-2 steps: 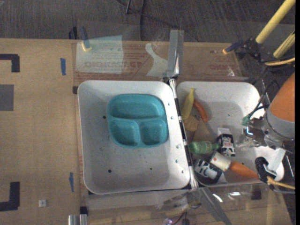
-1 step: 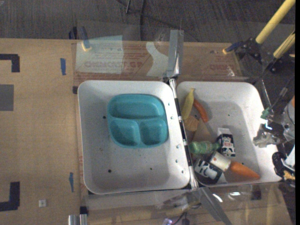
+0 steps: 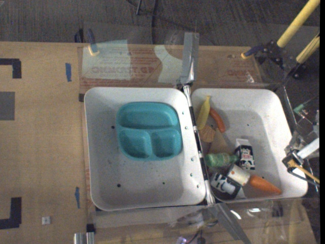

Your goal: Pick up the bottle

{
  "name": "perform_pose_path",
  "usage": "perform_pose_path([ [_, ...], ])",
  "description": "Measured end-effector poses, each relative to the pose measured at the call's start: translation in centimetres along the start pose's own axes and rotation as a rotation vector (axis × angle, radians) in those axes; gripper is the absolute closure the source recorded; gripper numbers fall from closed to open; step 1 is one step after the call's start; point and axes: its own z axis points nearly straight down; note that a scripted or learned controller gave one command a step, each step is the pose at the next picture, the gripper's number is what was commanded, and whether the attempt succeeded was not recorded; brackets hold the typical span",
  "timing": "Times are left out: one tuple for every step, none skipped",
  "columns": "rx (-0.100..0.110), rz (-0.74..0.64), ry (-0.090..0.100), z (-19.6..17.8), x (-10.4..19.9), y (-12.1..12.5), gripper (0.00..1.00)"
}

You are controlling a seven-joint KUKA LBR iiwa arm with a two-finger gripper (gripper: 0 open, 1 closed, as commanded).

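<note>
Cardboard covers the desk (image 3: 40,151) on the left, marked with blue and black tape. Next comes the left bin (image 3: 101,187), which carries a teal divided tray (image 3: 150,130) and nothing else of note. Right of the divider, the right bin (image 3: 264,105) holds a clutter: a yellow banana (image 3: 203,113) touching an orange chilli-like piece (image 3: 218,120) near the top, and lower down the green bottle (image 3: 220,159), lying on its side just beside the divider. Touching or nearly touching the bottle are a small cow-print carton (image 3: 246,157), a dark can-like piece (image 3: 224,183) and a carrot (image 3: 263,185). At the far right edge sits part of the arm; whether the pincer is released or clenched cannot be told. A good approach would likely descend across the bottle's width, clear of the carton. Mirrored lettering on the clear panel (image 3: 132,65) above is too faint to read.
</note>
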Motion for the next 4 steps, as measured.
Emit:
perform_pose_path([
  [0.002, 0.399, -0.001, 1.0, 0.0, 0.0, 1.00],
  [0.002, 0.481, -0.001, 1.4, -1.2, 1.5, 1.00],
  [0.007, 0.478, -0.001, 3.7, -1.1, 1.5, 1.00],
  [0.006, 0.462, -0.001, 3.9, -1.2, 1.4, 1.00],
])
